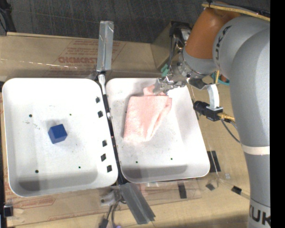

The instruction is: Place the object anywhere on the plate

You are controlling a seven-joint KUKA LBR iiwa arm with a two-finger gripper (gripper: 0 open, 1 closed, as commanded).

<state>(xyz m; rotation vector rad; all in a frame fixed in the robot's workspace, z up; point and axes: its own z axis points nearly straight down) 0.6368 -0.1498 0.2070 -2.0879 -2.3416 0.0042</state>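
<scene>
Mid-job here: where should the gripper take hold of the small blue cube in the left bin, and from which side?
Probably from straight above, fingers closing on two opposite vertical faces of the small blue cube. It sits flat on the left white bin floor, well away from the walls, with open space all round.

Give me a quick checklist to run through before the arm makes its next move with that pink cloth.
1. Claw at the top corner of the crumpled pink cloth: ok.
2. Grip on the cloth confirmed: cannot tell, the contact is too small to read.
3. Cloth lying inside the right shallow white bin: ok.
4. Plate to place onto located: not ok, none visible.
5. Small blue cube in the left white bin, apart from the cloth: ok.
</scene>
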